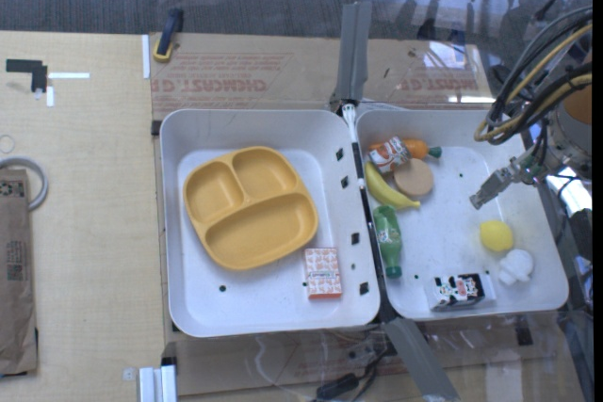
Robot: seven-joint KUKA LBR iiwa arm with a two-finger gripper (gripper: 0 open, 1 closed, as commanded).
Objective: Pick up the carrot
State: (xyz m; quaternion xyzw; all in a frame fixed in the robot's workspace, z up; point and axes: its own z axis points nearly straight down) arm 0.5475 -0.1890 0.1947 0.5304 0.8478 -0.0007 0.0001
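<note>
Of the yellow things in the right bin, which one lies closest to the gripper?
The lemon, round and alone near the bin's right side, just below the gripper. The banana lies farther off, by the left wall.

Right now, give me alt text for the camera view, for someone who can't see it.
The gripper hovers over the right bin, apart from the carrot lying at the bin's far left corner beside a banana. A green bottle and a lemon also lie there; the left bin holds a yellow divided plate.
</note>
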